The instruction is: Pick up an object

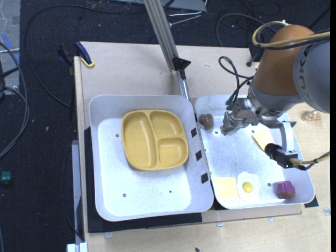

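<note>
Currently gripper (227, 128) hangs over right bin (231, 151); finger state indeterminate. Brown round object (207, 121) just beside at 9 o'clock; fried egg (247, 186), purple piece (284, 189) toward 5. No legible writing

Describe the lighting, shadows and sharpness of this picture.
Camera view: even overhead light, soft shadows only; the white bins look slightly washed out; the yellow tray shows mild sheen; the tool and small items near the purple object are a bit soft; the floor behind stays dark.

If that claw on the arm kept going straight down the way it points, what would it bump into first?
Probably the bare white floor of the right bin; the gripper points down at it. The brown lump sits just beside, though depth is hard to judge.
</note>
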`<state>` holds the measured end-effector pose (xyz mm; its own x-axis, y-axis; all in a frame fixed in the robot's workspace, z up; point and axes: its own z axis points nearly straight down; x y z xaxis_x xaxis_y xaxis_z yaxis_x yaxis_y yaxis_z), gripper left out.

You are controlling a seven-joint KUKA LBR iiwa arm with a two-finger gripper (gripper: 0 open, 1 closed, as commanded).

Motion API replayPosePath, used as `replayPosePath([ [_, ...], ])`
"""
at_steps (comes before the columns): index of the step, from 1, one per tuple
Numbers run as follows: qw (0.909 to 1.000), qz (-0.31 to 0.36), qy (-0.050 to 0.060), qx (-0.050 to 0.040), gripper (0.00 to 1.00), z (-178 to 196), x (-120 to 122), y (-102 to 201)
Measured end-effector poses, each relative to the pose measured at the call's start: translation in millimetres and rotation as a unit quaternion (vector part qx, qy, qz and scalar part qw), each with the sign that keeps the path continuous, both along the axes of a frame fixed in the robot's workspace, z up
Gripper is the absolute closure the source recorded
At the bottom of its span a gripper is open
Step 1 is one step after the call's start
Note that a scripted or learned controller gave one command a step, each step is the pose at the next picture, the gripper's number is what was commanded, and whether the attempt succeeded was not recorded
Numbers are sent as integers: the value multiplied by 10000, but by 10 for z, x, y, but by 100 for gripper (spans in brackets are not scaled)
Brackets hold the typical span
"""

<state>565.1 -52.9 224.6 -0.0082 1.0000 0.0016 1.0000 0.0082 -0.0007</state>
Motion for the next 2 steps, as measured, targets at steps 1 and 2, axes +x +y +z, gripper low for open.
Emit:
replayPosePath([
  [1, 10000, 3, 5, 1, 100, -86, -34, 556],
  [2, 10000, 6, -11, 2, 100, 54, -24, 1154],
])
